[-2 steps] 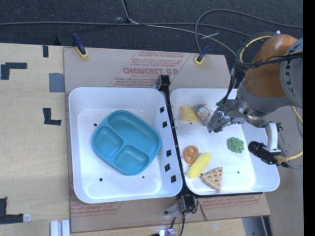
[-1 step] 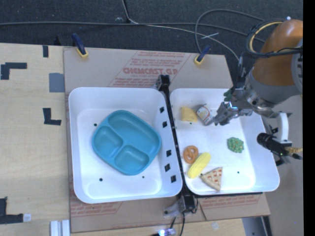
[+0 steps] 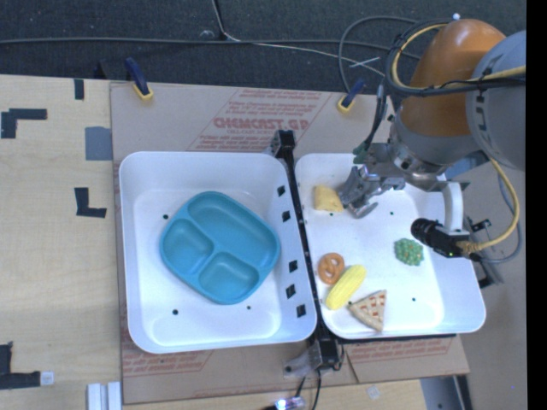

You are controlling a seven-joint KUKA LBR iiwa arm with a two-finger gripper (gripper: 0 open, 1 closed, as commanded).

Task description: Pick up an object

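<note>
Approach stage: the gripper [image 3: 359, 196], its grasp state impossible to tell, hung in the right bin [image 3: 457, 314] just at three o'clock of the yellow piece [image 3: 326, 198], apparently needing a short descent beside it.

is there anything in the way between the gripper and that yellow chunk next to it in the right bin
Nothing visible does. The gripper hangs just right of the yellow chunk, with bare bin floor between them. The pretzel and corn lie further toward the near rim.
</note>
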